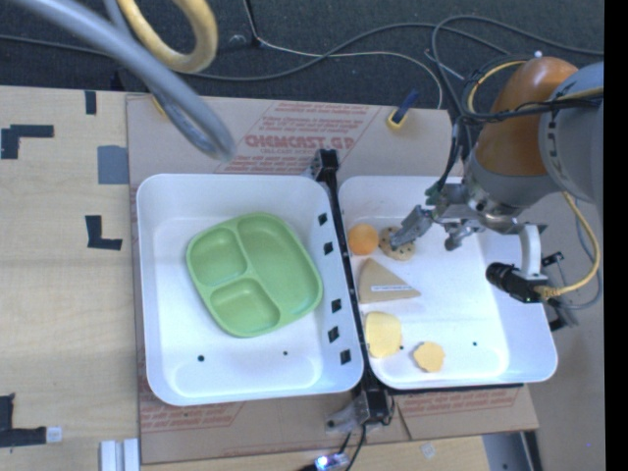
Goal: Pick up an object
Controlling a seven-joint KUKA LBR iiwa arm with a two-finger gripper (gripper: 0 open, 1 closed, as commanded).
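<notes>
Camera view: the claw [410, 232] is hanging low in the right bin [491, 356], tips apparently spread around a small brown piece [399, 250] beside an orange ball [363, 239]; whether it is gripping, I cannot tell. Yellow slices [384, 334] are lying nearer the front.

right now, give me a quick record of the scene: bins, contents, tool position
left bin: holds a green divided tray
right bin: holds an orange ball, a tan wedge, a yellow piece, a small orange piece
tool: low over the right bin's upper left, beside the orange ball
grasp: cannot tell
</notes>
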